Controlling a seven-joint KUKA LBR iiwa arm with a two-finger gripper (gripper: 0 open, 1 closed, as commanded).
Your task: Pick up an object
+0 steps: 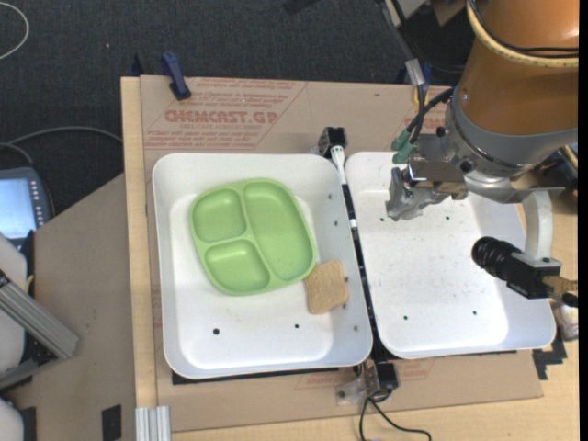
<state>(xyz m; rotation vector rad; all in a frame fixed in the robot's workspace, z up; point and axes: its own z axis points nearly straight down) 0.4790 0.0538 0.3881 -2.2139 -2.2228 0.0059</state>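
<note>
A green divided plate [250, 236] lies in the left bin [175, 246]. A tan, toast-like square piece [326, 287] rests beside the plate's lower right corner, near the bin's right wall. My gripper [401, 207] hangs over the upper left part of the right bin [441, 329], well apart from both objects. Nothing shows between its fingers.
A black cylindrical part [501, 260] on the arm's mount juts over the right bin's right side. The large grey and orange arm [524, 72] covers the upper right. A blue clamp [175, 73] sits on the cardboard base behind the left bin.
</note>
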